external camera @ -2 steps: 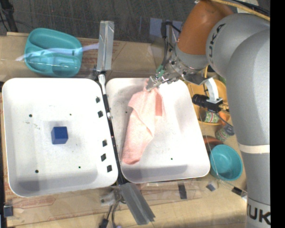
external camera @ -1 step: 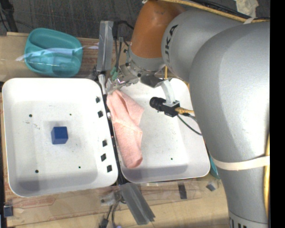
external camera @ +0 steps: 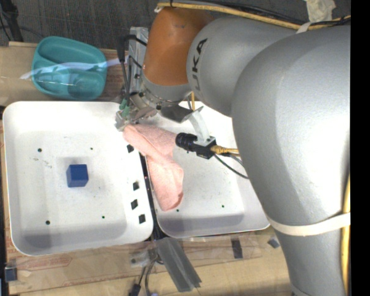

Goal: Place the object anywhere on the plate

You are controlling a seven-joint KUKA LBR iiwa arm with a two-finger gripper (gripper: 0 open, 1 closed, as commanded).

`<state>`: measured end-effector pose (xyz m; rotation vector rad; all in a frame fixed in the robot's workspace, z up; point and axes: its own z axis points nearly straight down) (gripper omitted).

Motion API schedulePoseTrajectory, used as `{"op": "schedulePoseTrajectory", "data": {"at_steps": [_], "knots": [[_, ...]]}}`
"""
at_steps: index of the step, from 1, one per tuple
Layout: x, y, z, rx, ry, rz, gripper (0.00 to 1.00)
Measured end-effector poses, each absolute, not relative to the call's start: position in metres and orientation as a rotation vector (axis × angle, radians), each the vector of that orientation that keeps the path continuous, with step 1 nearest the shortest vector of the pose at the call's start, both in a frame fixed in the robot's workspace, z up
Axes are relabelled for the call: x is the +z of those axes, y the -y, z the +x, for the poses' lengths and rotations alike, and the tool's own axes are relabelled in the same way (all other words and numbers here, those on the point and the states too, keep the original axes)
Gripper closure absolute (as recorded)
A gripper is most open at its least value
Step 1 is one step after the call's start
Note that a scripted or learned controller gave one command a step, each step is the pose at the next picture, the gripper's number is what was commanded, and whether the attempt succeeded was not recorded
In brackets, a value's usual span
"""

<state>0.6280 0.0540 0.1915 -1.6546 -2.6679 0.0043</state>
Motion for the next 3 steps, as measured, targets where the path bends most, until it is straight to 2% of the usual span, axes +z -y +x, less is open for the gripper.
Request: {"op": "schedulePoseTrajectory", "data": {"at_steps": [1, 2, 3], "knots": [[0.213, -0.046, 0.657, 0.002, 2.621, -1.733, 1.0], [0.251, 0.031, 0.657, 0.002, 2.671, -1.655, 1.0], [0.272, -0.026, 0.657, 0.001, 2.77, -1.484, 1.0]]}}
